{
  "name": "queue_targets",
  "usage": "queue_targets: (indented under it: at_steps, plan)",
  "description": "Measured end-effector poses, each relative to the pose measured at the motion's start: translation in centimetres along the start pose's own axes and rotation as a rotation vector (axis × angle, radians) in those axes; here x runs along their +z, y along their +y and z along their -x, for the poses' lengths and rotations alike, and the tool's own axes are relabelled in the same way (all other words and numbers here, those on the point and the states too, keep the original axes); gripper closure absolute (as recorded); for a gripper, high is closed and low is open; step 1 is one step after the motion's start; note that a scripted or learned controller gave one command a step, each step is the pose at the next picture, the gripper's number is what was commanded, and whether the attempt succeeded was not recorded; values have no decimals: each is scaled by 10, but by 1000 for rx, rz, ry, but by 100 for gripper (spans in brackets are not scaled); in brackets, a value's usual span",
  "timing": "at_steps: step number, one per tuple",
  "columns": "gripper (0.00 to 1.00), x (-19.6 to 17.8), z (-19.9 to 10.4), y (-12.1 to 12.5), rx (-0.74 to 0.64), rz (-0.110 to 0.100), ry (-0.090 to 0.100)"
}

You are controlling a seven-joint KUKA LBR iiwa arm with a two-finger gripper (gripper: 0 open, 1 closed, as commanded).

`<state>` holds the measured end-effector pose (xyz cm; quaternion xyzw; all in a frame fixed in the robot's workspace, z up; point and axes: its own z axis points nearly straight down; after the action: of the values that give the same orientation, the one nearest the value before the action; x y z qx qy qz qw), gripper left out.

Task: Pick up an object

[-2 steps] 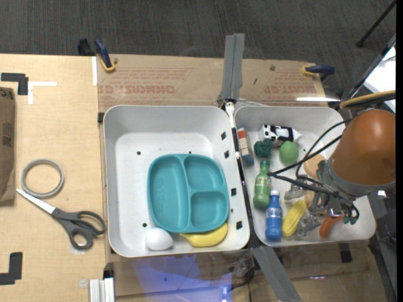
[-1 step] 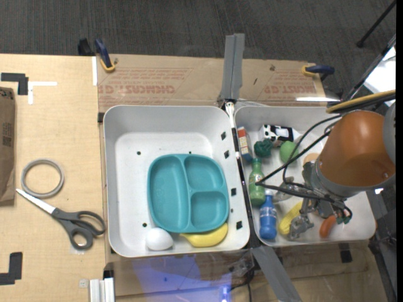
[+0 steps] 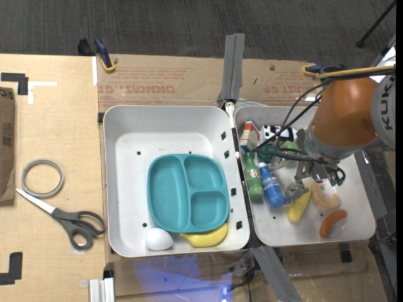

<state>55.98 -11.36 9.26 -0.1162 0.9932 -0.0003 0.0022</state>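
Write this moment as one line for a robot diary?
arm: over right bin | gripper: low above yellow toy, nothing seen held | left bin: teal tray | pick: not yet done

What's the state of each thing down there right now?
Teal tray: flat, right way up, in left bin.
White egg: beside the tray's near corner.
Green bottle: lying down in right bin.
Blue bottle: lying down.
Scissors: closed, on the bench.
Gripper: low over the right bin.
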Motion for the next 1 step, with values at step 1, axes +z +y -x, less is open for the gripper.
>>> queue_targets:
  at_steps: [1]
  plan:
    - [0,1,-36,17,70,1,3]
